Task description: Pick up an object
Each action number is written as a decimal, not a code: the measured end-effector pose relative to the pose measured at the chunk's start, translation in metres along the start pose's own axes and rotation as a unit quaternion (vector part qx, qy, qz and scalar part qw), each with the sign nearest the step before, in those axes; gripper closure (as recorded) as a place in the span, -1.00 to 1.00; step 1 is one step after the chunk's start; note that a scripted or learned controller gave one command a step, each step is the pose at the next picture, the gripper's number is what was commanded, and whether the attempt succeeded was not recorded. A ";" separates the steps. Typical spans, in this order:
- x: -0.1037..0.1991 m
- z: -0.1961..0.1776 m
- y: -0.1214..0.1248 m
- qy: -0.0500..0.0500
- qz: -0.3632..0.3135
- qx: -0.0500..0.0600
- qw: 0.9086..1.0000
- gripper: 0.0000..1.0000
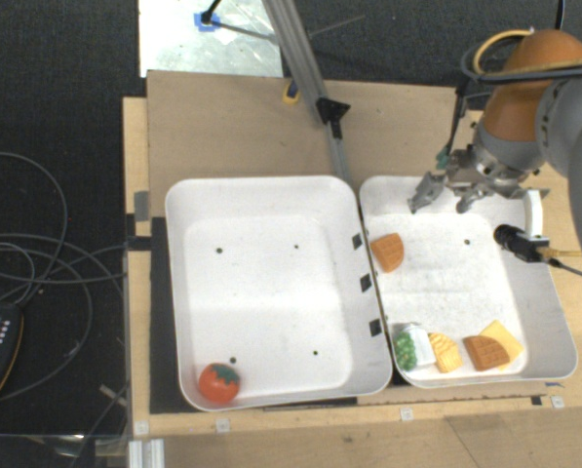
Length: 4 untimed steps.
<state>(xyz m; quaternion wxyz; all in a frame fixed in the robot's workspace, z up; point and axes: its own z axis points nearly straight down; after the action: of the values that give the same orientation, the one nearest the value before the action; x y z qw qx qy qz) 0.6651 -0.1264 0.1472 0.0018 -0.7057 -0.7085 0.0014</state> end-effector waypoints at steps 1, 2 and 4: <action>0.001 0.052 0.000 0.000 0.000 -0.001 1.000 -1.00; 0.001 0.037 0.002 -0.001 -0.002 -0.004 1.000 1.00; -0.005 -0.053 0.001 -0.001 0.001 -0.006 1.000 1.00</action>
<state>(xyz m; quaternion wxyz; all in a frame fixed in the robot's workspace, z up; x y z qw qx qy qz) 0.6661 -0.1318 0.2005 -0.0030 -0.7061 -0.7081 -0.0019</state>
